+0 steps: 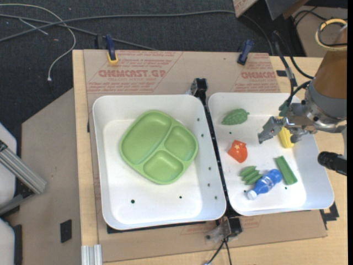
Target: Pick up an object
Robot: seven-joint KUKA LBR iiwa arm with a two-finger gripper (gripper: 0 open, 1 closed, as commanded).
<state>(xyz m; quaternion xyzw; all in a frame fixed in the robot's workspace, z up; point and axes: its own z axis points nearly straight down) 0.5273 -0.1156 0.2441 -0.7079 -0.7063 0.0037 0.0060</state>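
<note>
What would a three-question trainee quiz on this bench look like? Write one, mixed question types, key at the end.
1. True or false: the green divided plate lies in the left bin.
2. Which thing lies nearest the gripper? A) the blue bottle B) the yellow block C) the green leaf
3. Fill in: the red piece lies in the ____ bin, the one on the arm's side.

Key: 1 true; 2 B; 3 right.
</note>
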